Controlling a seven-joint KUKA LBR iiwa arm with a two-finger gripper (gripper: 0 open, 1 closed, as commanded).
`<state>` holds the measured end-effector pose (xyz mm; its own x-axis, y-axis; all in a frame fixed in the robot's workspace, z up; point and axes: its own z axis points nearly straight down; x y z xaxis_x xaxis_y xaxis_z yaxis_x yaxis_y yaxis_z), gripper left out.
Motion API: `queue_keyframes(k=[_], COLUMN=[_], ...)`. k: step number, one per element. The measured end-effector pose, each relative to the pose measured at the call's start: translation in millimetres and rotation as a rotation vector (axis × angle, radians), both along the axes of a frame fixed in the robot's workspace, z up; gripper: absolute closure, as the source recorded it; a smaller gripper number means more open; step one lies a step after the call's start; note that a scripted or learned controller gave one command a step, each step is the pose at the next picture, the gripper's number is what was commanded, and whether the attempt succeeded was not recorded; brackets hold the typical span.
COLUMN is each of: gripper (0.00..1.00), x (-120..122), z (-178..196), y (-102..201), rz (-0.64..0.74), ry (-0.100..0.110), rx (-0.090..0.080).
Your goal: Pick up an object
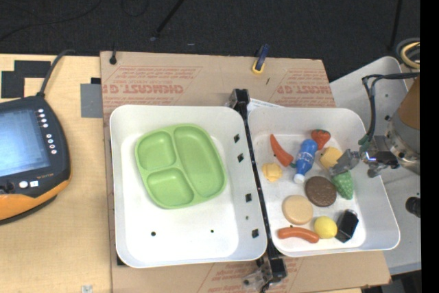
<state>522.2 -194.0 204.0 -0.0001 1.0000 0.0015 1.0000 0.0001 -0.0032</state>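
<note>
Hovering near a green toy (343, 184) in the right bin (374, 147), the end effector (351, 160) has an unreadable grip state.

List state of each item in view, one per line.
gripper: at right bin's right side, low over the toys, fingers not readable
green tray: flat in left bin, compartments bare
blue bottle: lying on its side
brown disc: flat
tan disc: flat
hot dog: lying near front wall
black block: tilted at front right corner
tablet: screen lit
</note>
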Motion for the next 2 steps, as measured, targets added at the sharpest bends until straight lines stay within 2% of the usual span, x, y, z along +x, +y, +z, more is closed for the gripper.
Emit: queue_keyframes(k=[1,2], gripper=[1.00,1.00], x=[0,53], z=[10,134], y=[-1,71], rz=[-0.001,0.010], ry=[0.001,-0.017], rx=[0.001,-0.002])
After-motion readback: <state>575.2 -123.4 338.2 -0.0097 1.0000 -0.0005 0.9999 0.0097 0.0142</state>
